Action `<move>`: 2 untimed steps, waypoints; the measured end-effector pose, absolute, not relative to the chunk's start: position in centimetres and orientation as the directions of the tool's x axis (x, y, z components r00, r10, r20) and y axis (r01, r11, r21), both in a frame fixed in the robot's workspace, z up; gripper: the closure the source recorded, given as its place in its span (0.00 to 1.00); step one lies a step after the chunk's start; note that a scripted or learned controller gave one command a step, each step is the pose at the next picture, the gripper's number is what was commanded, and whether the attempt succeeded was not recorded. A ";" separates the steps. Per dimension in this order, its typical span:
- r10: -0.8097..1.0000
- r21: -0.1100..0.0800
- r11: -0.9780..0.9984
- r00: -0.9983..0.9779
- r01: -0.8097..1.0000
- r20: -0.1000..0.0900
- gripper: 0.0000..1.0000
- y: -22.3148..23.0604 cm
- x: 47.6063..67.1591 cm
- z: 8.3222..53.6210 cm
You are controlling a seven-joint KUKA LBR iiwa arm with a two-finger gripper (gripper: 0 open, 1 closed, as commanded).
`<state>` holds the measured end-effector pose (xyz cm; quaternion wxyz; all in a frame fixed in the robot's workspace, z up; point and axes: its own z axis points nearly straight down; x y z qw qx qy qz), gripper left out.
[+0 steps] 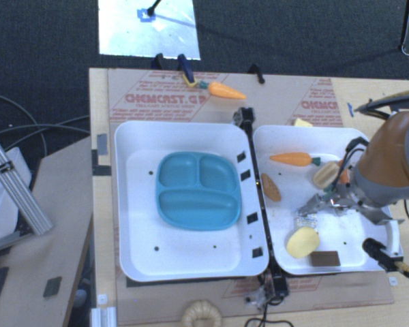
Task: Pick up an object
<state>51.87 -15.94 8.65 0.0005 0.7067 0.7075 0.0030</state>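
My gripper [312, 208] hangs low over the middle of the right bin [279, 138], at the end of the orange-banded arm [388, 159] coming in from the right. It sits just above a pale yellow round object [302, 242] and to the right of a brown oval piece [270, 188]. An orange carrot [290, 159] lies farther back in the same bin. A beige roll [325, 175] rests close against the wrist. A dark brown block [324, 257] lies by the bin's front wall. I see nothing held in the gripper.
The left bin [133, 148] holds a blue divided plate [196, 189]. A second carrot [223, 90] lies on the board behind the bins, and a small yellow piece [302, 122] sits just behind the right bin. A beige ring [203, 313] lies at the front edge.
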 end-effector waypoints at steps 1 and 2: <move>1.000 0.013 0.003 -0.003 1.000 0.003 1.00 -15.9 52.1 10.0; 1.000 0.006 0.004 -0.004 1.000 -0.002 1.00 -15.6 52.0 16.4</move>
